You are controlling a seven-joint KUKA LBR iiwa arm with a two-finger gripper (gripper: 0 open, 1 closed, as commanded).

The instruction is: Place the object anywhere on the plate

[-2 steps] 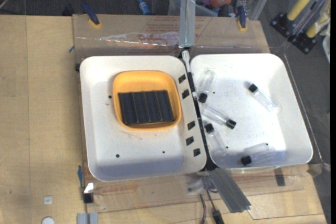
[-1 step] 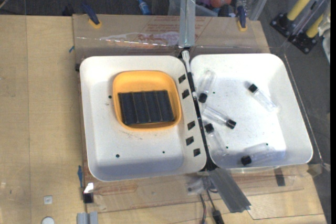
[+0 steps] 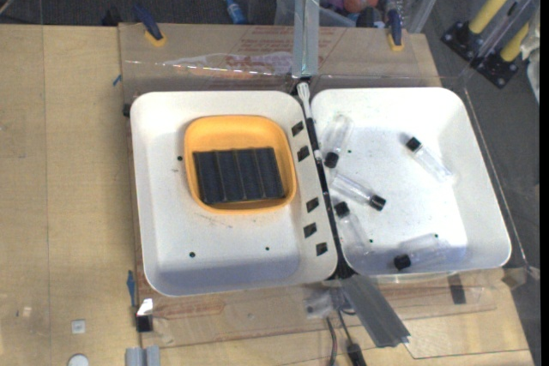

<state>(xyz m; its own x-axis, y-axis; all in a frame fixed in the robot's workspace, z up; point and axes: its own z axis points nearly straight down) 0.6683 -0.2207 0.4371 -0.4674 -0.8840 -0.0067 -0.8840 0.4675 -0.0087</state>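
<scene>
While the clear capped tubes [image 3: 358, 194] lie scattered in the right bin [image 3: 480, 184], well apart from the yellow plate [image 3: 240, 131] in the left bin [image 3: 154, 210], you risk slips: they look slick and roll-prone. Claw state: cannot tell.

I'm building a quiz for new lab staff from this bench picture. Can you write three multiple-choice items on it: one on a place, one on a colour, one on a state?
1. Which bin holds the plate?
A. left
B. right
C. neither

2. What colour is the plate?
A. blue
B. orange-yellow
C. green

3. How are the clear tubes placed?
A. stacked on the plate
B. standing upright
C. lying scattered in the right bin

Answers:
1 A, it sits in the left bin.
2 B, its rim is orange-yellow around a dark ribbed insert.
3 C, they lie flat, apart from the plate.
</scene>
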